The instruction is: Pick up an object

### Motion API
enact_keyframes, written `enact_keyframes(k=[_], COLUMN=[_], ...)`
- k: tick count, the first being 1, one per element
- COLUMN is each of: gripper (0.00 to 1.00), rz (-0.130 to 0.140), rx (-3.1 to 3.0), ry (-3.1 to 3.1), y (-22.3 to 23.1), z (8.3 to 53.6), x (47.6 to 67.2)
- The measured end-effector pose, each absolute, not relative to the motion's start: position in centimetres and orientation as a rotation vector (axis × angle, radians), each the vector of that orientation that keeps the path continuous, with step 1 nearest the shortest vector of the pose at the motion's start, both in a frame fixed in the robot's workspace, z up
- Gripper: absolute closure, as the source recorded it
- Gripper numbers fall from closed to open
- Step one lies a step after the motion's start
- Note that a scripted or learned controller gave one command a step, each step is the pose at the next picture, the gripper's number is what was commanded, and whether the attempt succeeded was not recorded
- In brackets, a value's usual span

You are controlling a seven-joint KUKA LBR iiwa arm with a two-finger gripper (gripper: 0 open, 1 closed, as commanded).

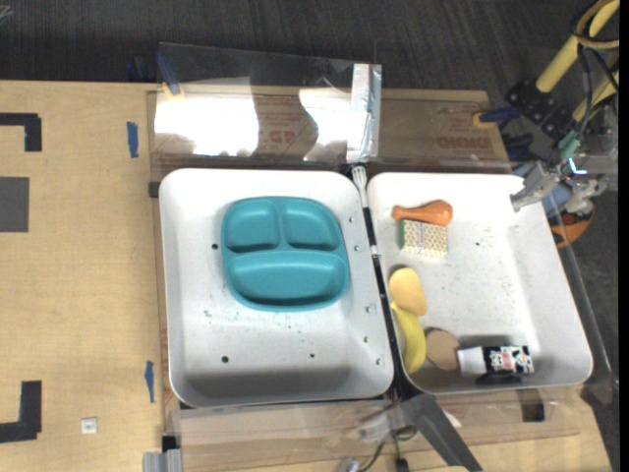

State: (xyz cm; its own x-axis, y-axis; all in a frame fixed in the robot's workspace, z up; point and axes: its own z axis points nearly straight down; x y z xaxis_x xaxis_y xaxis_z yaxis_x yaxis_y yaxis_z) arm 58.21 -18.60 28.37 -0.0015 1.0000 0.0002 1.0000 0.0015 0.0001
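Several objects (425, 293) lie left of the gripper (565, 175).

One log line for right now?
gripper: over right bin's far right corner, nothing seen held | banana, bottle: lying in right bin | teal plate: left bin

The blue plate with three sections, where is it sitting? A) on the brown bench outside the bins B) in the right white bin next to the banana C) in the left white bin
C: the blue plate lies flat in the left white bin, while the banana is in the right white bin.
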Motion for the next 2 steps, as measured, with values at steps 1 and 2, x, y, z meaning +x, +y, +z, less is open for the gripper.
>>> enact_keyframes(k=[1, 2], gripper=[0.00, 0.00], rz=[0.003, 0.009], rx=[-2.259, -2.274], ry=[-2.178, -2.154], y=[-14.8, -12.4], z=[22.5, 12.6], x=[58.3, 63.4])
